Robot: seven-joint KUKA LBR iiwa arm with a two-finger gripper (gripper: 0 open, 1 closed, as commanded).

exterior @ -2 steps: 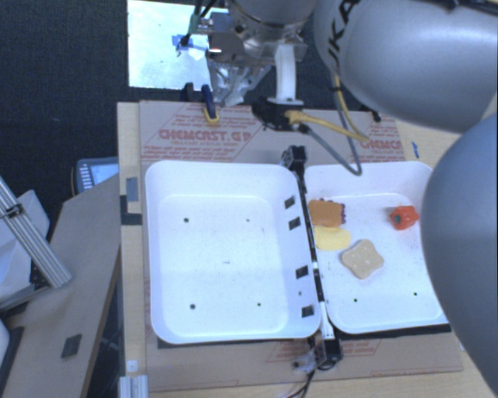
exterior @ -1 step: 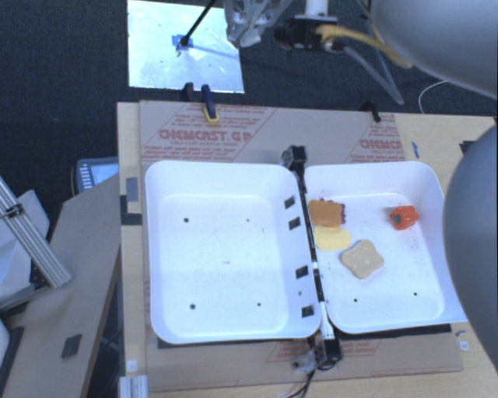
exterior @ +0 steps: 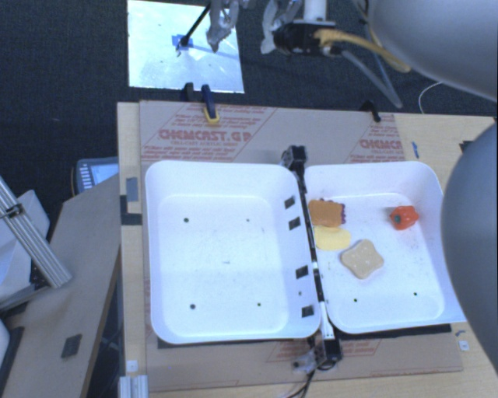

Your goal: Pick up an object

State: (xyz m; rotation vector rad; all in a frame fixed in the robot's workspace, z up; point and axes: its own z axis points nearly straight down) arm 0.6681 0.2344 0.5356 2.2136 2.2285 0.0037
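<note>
The right bin (exterior: 420, 307) holds several small items. An orange-brown toast piece with a purple edge (exterior: 326, 212) lies by the bin's left wall, with a flat yellow piece (exterior: 333, 239) just below it. A beige bread slice (exterior: 362, 259) sits nearer the middle, and a red-orange vegetable (exterior: 403, 218) lies to the right. My gripper (exterior: 245, 27) hangs high at the top edge of the view, beyond the bins' far side. It is open, with nothing between its fingers (exterior: 219, 23).
The left bin (exterior: 156, 256) stands beside the right one on a brown board (exterior: 233, 132). A shiny metal sheet (exterior: 167, 62) and a yellow clamp (exterior: 211, 113) lie at the back. My grey arm (exterior: 471, 233) covers the right bin's right edge.
</note>
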